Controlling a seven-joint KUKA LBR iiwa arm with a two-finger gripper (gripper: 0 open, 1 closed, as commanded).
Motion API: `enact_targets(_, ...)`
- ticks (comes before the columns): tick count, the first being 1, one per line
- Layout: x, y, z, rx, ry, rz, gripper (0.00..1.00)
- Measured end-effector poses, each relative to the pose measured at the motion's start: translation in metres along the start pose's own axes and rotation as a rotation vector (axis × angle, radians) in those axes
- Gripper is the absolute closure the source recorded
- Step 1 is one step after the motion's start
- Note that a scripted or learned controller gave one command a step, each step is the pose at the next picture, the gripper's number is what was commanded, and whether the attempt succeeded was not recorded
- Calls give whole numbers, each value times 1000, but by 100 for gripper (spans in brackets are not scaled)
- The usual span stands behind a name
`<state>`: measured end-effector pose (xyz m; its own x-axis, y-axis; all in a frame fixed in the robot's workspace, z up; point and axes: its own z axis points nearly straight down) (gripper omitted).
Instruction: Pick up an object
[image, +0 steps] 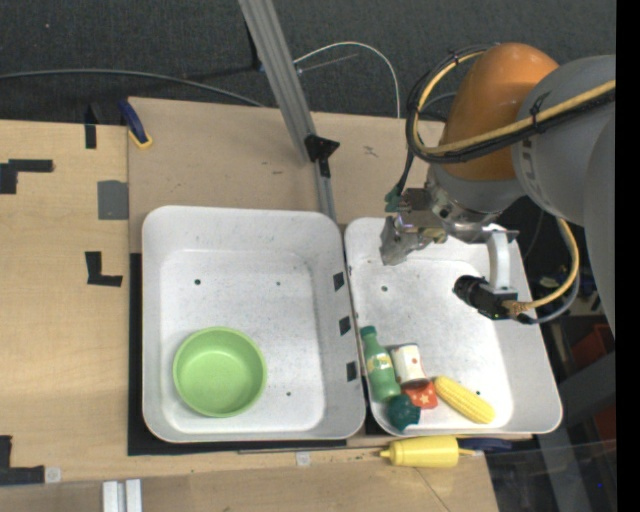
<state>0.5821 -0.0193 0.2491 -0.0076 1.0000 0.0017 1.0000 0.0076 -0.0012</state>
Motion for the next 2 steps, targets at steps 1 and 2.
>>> enact_targets(1,43,9,3,0,-1,2,100)
enact_targets(2,105,14,17,2,-1,0,100)
